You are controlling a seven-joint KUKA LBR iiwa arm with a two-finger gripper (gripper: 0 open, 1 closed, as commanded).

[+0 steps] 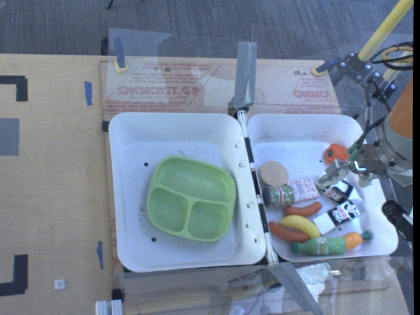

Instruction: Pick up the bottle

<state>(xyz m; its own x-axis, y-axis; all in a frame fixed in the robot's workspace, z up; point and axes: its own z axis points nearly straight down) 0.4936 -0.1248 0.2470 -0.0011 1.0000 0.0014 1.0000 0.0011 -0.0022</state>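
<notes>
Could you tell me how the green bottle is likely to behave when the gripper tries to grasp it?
The green bottle lies on its side along the right bin's front wall, so it may roll. It looks like light toy plastic, probably smooth and slippery. The banana beside it could get nudged.

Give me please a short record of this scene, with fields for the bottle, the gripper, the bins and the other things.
bottle: green bottle lying on its side at the near edge of the right bin
gripper: gripper over the right bin's far right part, apart from the bottle
left bin: left bin holds a green divided plate
near the bottle: banana, two sausages, small can
task state: bottle not yet picked up
</notes>
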